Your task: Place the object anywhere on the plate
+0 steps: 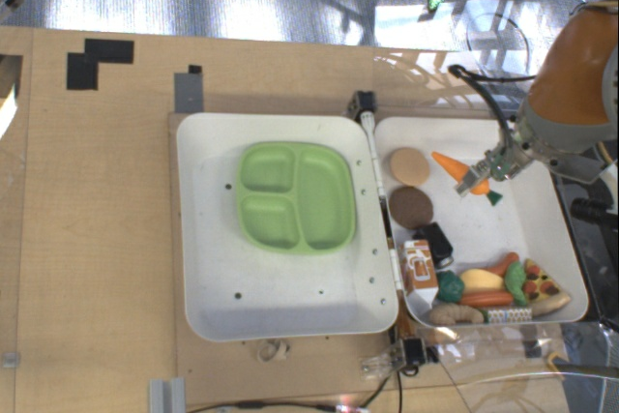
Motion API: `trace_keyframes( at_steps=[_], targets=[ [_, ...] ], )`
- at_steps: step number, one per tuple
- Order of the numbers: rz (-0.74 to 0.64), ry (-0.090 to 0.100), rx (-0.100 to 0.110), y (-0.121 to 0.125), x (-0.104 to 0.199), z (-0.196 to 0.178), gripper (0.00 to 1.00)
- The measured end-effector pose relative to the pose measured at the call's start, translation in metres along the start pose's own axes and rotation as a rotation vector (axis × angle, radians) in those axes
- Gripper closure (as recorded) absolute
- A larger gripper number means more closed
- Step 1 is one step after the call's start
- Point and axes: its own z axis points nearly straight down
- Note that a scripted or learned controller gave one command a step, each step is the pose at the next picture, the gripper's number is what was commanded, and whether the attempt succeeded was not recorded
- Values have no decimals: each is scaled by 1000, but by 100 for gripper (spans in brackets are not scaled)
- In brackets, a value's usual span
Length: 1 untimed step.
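End effector [480, 179] over carrot [449, 163], tip pointing upper-left.

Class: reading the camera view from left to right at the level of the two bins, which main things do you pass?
Left bin → green plate → tan disc → carrot → gripper → orange band.

Open floor is being left around the green plate [295, 196] in the left bin [208, 305]. The lower right bin [571, 251] is being crowded by toy food [488, 290] at the frame's lower right; its middle strip is being left bare.
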Motion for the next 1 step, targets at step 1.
trace_keyframes(
  at_steps=[1],
  targets=[
    [103, -1, -10, 79, 50, -103, 100]
  ],
)
